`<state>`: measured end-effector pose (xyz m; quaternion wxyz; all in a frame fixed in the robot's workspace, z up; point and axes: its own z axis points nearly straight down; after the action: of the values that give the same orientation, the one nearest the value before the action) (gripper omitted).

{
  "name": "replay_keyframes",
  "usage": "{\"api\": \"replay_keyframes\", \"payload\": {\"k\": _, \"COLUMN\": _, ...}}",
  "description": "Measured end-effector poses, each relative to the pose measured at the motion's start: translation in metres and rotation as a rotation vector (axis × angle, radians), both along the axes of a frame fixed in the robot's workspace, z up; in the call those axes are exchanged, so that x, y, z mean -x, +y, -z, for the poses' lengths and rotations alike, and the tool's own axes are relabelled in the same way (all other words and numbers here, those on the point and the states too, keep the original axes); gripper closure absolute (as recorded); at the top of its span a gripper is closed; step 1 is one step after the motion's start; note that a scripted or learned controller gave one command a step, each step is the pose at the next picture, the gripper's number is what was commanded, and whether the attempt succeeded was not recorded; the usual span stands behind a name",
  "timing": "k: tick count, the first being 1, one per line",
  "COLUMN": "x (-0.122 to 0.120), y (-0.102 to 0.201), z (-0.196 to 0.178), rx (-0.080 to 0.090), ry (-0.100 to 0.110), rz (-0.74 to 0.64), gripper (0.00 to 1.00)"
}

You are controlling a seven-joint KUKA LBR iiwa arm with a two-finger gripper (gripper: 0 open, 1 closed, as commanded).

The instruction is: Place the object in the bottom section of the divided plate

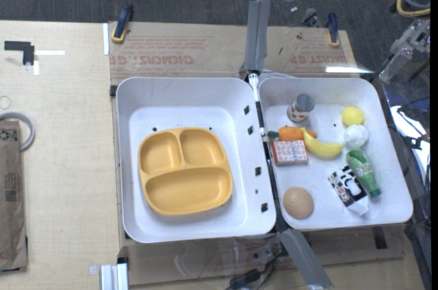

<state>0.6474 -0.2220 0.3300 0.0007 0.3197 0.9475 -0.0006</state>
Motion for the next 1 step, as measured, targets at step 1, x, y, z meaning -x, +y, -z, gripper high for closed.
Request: {"api": "replay_keyframes", "payload": {"k": 1, "x": 0.0, "y": 0.0, "z": 0.0, "rx": 0.0, "ry": 0.0, "rz": 0.0, "gripper": 0.0}}
